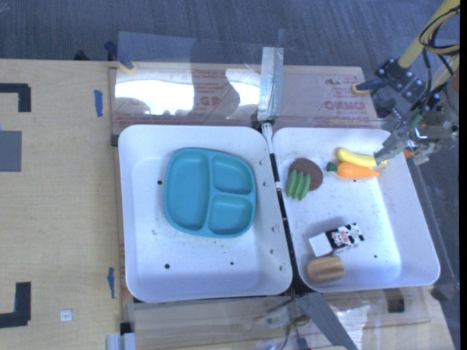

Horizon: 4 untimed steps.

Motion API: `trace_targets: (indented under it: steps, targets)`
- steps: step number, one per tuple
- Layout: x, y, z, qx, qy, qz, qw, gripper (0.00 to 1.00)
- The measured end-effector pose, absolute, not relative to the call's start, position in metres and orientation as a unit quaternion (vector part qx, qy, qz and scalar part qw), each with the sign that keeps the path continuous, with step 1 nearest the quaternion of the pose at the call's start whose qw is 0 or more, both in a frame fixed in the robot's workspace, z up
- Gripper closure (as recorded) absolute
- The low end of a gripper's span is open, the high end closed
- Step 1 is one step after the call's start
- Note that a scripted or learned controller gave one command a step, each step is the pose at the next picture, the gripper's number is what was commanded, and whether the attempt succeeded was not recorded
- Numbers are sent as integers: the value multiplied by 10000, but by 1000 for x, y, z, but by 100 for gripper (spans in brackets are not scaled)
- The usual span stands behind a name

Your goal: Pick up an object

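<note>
The right bin [408,224] holds a yellow banana [353,155] with an orange carrot [357,171] just in front of it, near the far wall. Left of them lie a brown round disc [311,170] and a green ridged piece [297,186]. Nearer the front sit a small black-and-white carton [338,238] and a tan bread roll [325,269]. My gripper [387,152] reaches in from the upper right and sits low at the right ends of the banana and carrot. Nothing is visibly lifted.
The left bin [139,217] holds a blue divided plate [211,192]. A metal divider post [269,86] and a clear panel stand behind the bins. Yellow and black cables [430,28] hang by the arm at the upper right.
</note>
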<state>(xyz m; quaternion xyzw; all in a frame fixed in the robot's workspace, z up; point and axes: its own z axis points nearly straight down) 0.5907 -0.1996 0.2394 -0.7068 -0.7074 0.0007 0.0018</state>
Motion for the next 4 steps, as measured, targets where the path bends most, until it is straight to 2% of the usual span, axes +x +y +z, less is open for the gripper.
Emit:
trace_targets:
  steps: [1, 2, 3, 4]
  targets:
    - [636, -171, 98, -6857, -7279, -18, -42, 0]
    - [641, -172, 115, -6850, -7284, -59, -105, 100]
    - [641, -173, 116, -6851, -7284, -58, -110, 0]
    - [646, -211, 90, -6731, -7395, -93, 9, 0]
